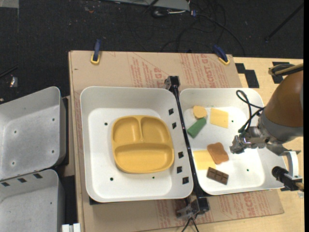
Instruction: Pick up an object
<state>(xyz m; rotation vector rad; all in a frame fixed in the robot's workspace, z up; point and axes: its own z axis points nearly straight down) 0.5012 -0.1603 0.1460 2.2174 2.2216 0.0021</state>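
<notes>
Here the gripper [240, 144] hangs low over the right bin [256, 178], just to the right of a brown toast-like piece [218, 153]; whether its jaws stand open or closed cannot be made out, since the dark wrist and cables blur into them. Nothing shows between them. The brown piece lies with its long axis slanting from upper left to lower right, overlapping a pale yellow slab [202, 159]. Below it a dark chocolate bar [217, 176] slants the same way. Further up, a green block [196, 127] points up and to the right toward a small yellow round piece [199, 112], beside a yellow cheese wedge [219, 118]. The left bin [96, 178] holds a yellow divided plate [143, 144]. The arm's orange band [288, 103] is cut off at the right.
</notes>
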